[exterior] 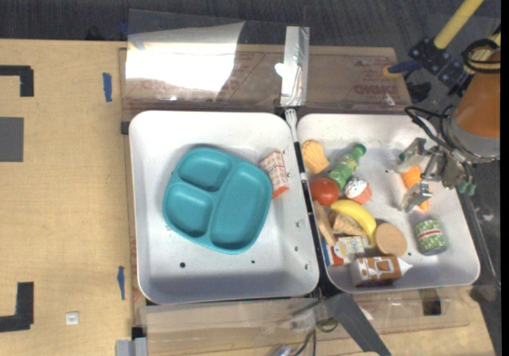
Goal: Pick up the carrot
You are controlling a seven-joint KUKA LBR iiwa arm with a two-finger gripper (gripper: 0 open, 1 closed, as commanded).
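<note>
The carrot [410, 178] is a small orange piece lying in the right bin [465, 267], in its upper right part. My gripper [409, 179] hangs low over it, reaching in from the right below the orange wrist band. It is open, with one finger [411, 150] beyond the carrot and the other [415, 200] on its near side. The carrot sits in the gap between them, and neither finger visibly presses on it. A second bit of orange [424, 205] shows next to the nearer finger.
The right bin also holds a green bottle [348, 164], tomato [324, 190], banana [354, 215], bread piece [315, 156], round cookie [390, 238], green can [429, 235] and brown carton [375, 268]. The left bin [151, 267] holds a teal divided plate [216, 197] and a small can [274, 172].
</note>
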